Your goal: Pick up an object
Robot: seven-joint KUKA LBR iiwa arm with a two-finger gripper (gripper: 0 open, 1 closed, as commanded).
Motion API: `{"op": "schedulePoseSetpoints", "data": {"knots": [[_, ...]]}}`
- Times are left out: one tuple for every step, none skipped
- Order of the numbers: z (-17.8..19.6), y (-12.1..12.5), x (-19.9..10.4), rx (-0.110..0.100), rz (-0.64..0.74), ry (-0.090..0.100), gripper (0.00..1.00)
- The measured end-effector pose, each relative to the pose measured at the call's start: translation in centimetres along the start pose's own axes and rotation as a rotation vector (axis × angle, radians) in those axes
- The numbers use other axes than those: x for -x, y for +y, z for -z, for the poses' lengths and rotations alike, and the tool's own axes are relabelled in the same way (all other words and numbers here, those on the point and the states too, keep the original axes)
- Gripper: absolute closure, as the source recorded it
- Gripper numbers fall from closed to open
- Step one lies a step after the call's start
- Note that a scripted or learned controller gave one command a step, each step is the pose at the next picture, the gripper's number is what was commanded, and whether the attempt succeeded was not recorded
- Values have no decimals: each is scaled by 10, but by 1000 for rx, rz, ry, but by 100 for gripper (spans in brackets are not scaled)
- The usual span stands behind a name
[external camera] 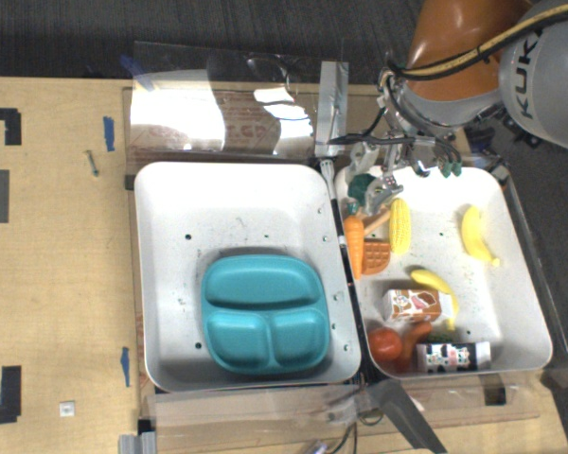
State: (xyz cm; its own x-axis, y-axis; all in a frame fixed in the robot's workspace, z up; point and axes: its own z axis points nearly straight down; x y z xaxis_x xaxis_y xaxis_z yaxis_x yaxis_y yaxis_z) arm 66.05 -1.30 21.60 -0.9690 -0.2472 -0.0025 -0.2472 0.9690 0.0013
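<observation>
Approach step: claw (386,189), grip state indeterminate, hangs over the corn cob (399,226) in the right bin (521,253); descent required next.

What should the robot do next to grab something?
Probably lower the pincer a little, straight down. It hangs at the far left corner of the right bin, just above the corn cob and the carrot. Nothing shows between its fingers, and those toys lie closest beneath it.
</observation>
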Motion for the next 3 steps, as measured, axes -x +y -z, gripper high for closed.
{"op": "schedulePoseSetpoints", "data": {"knots": [[64, -23, 3, -4, -82, -12, 100], [44, -2, 7, 0, -55, -1, 100], [38, 0, 7, 0, -140, -2, 100]]}}
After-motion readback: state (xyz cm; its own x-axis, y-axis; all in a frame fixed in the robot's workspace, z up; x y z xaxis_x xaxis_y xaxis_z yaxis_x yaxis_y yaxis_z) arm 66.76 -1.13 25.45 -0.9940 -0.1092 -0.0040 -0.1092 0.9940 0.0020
